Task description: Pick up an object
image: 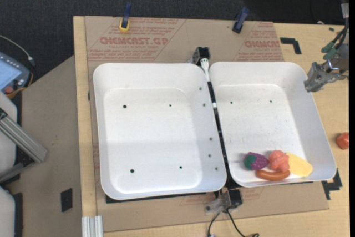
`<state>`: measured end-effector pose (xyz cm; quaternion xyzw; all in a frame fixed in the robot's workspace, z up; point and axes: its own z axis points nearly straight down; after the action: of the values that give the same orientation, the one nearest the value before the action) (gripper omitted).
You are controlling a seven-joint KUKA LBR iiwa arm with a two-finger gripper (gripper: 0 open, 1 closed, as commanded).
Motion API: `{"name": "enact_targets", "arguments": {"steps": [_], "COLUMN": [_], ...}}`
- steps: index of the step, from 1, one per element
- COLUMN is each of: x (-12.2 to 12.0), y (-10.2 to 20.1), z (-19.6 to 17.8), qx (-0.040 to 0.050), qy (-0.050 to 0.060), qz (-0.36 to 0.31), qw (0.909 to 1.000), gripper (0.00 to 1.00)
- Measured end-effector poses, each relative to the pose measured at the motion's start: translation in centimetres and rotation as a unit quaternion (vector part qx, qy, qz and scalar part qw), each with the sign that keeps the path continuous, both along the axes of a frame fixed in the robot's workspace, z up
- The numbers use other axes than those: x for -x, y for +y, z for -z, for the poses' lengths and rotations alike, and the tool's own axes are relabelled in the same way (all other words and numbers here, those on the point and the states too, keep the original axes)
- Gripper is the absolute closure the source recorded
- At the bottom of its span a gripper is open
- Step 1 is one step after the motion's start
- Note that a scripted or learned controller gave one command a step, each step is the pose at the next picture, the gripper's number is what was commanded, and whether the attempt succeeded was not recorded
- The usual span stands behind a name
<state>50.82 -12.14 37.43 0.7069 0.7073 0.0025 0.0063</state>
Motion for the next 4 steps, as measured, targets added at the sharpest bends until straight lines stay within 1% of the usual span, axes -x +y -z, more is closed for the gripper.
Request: {"name": "enact_targets", "arguments": {"steps": [1, 2, 3, 4], "x": [-0.1, 0.8, -3.4, -3.3], "y": [0.0, -6.2, -8.5, -8.4], "z": [-1.0, 4.8, 7.3, 6.0], "qx": [0.0006, -0.0026, -0.001, -0.0003], "qy": [-0.001, 0.01, 0.005, 0.003], "qz": [0.0, 0.004, 0.001, 0.0], "qw": [1.0, 0.9999, 1.0, 1.0], "gripper": [1.0, 1.0, 1.0, 1.0]}}
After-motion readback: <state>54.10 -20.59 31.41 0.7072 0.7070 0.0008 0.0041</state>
